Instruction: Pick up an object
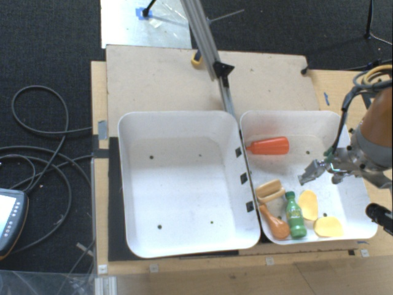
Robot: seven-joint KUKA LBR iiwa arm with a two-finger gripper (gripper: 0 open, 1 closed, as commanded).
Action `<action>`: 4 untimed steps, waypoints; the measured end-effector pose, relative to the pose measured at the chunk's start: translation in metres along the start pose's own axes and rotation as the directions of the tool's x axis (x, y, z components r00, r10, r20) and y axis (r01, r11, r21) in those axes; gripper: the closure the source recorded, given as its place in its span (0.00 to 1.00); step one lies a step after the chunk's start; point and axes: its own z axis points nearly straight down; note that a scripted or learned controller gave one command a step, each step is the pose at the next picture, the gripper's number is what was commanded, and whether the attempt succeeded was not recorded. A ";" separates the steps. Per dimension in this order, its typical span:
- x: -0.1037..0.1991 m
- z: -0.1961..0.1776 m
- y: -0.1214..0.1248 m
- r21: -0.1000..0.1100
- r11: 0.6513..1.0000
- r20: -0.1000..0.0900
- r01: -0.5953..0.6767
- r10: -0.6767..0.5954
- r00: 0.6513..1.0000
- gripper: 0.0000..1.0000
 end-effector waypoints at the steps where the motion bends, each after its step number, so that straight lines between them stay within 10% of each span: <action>1: 0.000 -0.002 0.001 -0.005 1.000 0.001 -0.002 0.002 1.000 0.00; 4: -0.005 0.132 -0.010 -0.005 1.000 0.002 -0.004 0.004 1.000 0.00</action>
